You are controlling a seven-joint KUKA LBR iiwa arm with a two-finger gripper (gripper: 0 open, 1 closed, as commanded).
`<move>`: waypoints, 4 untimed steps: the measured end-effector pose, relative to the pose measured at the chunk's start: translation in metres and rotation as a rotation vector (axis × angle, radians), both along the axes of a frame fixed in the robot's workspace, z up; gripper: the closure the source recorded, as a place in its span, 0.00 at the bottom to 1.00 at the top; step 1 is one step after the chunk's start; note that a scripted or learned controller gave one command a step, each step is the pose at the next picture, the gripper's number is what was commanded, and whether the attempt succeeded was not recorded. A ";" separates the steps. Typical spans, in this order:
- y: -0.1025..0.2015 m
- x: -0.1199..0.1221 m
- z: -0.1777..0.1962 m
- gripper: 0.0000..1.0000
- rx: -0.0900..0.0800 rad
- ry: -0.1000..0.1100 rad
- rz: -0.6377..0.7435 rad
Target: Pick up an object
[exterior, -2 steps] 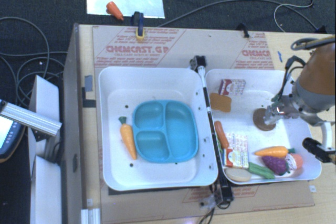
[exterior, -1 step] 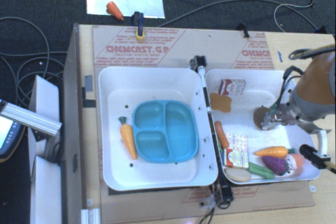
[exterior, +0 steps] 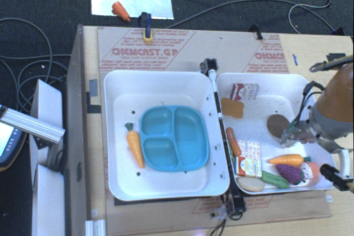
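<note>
right bin (exterior: 260, 83) front holds the toy food — orange carrot (exterior: 286, 160), purple piece (exterior: 293, 173), green piece (exterior: 275, 178). gripper (exterior: 291, 138) just above the carrot — can't tell finger state. left bin (exterior: 160, 80): blue tray (exterior: 175, 138).

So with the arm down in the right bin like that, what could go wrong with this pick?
1. The toys crowd the near corner: the orange carrot, purple grapes and green piece touch, so the gripper may nudge or catch two.
2. The brown disc beside the gripper lies flat and may slip out.
3. The pile sits against the right bin wall, which may block a clean approach.
</note>
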State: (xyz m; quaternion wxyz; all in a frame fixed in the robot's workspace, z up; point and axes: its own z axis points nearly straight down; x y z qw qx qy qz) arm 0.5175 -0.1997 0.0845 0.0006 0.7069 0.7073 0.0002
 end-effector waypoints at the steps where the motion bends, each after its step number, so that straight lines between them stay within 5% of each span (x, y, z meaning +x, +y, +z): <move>1: 0.023 -0.024 0.095 1.00 -0.001 -0.004 0.002; 2: 0.023 -0.025 0.094 0.00 0.000 -0.001 0.002; 3: 0.039 0.048 0.035 0.00 0.000 0.001 0.002; 4: 0.017 0.045 0.007 0.00 -0.001 -0.003 0.002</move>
